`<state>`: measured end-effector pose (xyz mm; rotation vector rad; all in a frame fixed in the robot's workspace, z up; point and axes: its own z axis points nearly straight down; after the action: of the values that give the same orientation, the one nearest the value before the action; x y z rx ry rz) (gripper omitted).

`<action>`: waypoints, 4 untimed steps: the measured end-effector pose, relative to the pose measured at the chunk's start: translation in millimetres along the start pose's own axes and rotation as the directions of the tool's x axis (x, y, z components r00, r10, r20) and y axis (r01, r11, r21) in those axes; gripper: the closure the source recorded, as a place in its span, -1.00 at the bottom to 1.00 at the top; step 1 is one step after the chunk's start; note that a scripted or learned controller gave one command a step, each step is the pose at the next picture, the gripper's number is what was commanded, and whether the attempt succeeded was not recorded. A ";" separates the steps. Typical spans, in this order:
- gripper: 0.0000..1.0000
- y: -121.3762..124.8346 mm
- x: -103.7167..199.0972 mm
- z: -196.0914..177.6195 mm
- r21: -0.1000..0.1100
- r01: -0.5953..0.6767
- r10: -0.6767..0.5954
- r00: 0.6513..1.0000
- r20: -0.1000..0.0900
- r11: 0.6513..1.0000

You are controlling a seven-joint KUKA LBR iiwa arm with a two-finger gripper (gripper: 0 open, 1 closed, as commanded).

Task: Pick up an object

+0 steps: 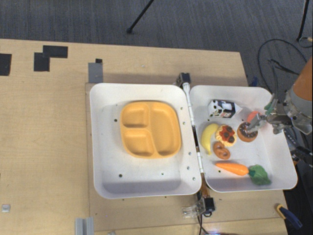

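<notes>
In the right bin [279,155] we see a cluster of toy foods. A small brown round piece with a red top [247,132] sits near the bin's right side, and the claw [257,123] hangs right over it, its tip at the piece's upper edge; we cannot tell whether the claw touches it, nor whether the claw is spread or pressed together.

To the left of that piece lies a small pastry with red and dark toppings [226,134], and just below it a brown ring-shaped piece [222,151]. A banana [209,137] curves along their left, close to the bin's left wall. Above them a black-and-white object [222,108] rests near the bin's far wall. Toward the near wall a carrot [233,168] lies flat, and beside it a green leafy piece [260,174], which may be its top.

The left bin [105,146] holds a yellow divided plate [149,129] with three compartments, lying flat. Both bins sit side by side on the pale wooden tabletop [44,146]. The arm [299,102] enters from the right.
</notes>
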<state>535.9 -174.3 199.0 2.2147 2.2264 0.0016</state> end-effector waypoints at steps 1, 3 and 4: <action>-1.00 80.6 -11.1 66.1 -0.023 -0.379 0.379 0.925 -0.002 0.925; -1.00 84.4 -6.6 68.0 -0.027 -0.364 0.364 0.931 -0.003 0.931; -1.00 84.7 -5.9 68.1 -0.027 -0.386 0.386 0.922 -0.005 0.922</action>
<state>620.7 -179.8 131.0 2.5939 1.7362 0.0317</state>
